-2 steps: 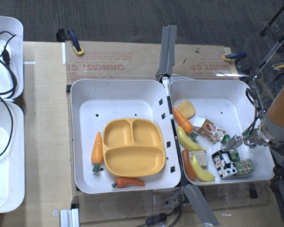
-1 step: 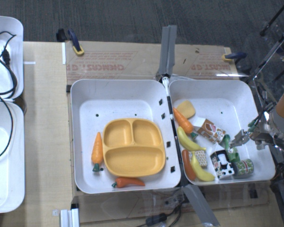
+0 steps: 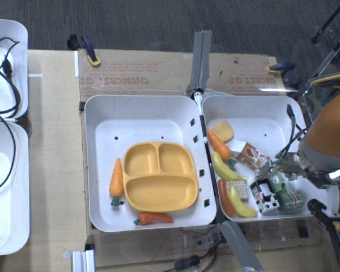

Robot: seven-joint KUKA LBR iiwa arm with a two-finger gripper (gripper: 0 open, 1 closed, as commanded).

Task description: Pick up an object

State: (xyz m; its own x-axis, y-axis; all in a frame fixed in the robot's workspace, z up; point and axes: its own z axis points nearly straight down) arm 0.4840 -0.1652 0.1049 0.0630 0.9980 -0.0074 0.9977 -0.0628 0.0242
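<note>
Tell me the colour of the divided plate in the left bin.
The divided plate is yellow-orange, seen plainly in the camera view.

Dark grey carpet (image 3: 158, 10) lies beyond a pale wooden counter (image 3: 54, 152). A white unit (image 3: 5, 152), perhaps a sink, stands at left with black cables (image 3: 3, 78).

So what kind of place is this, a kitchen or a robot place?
Probably a robot test lab, not a kitchen. A robot arm reaches over two white bins holding toy food like a carrot and banana, and clamps hold the bench board down.
</note>
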